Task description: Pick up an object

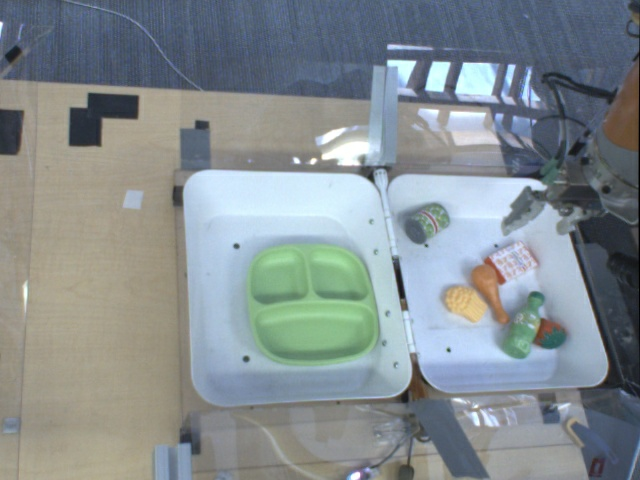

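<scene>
In the camera view, 2 white bins sit side by side. The left bin [210, 268] holds a green divided tray [312, 303]. The right bin [590, 368] holds the loose pickable things: a small green-labelled can [427, 221] lying on its side near the upper left corner, a red-and-white packet [514, 261], an orange drumstick-shaped toy [489, 288] touching the packet's lower left, a yellow corn piece [465, 303] just beside the drumstick, a green bottle [524, 326] lying tilted at the lower right, and a red-orange piece [551, 336] touching the bottle.

The gripper [545, 208] hangs over the upper right part of the right bin, above the packet and apart from everything; its 2 fingers look spread, with nothing between them.

All of these look like light, rigid plastic play food, smooth and likely slippery. The can stands clear of the rest, but lying down it could roll; closing across its flat ends seems safest. The packet is nearest the gripper, yet flat and thin, so hard to pinch. The drumstick's narrow shaft or the bottle's neck offers a good waist, though neighbours crowd both.
</scene>
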Controlling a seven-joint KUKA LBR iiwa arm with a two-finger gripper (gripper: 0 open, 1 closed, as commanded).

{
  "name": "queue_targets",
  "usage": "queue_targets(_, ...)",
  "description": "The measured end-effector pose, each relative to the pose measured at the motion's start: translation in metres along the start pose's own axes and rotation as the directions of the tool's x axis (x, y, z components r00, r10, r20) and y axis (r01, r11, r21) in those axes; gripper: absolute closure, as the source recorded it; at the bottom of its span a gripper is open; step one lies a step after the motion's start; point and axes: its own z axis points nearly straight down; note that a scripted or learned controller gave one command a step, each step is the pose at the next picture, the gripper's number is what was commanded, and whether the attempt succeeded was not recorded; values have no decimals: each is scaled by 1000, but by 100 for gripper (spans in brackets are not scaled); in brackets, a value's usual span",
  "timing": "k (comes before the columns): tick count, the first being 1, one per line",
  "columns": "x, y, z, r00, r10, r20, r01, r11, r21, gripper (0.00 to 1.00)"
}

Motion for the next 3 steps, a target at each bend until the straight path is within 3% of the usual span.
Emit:
queue_targets(1, -9, 41, 93, 1000, -1, 0, 1, 1000, 1, 0)
queue_targets(2, 31, 80, 178, 1000, 0, 1, 0, 1000, -9, 0)
queue_targets(3, 46, 24, 176, 1000, 4, -1, -4, 1000, -10, 0)
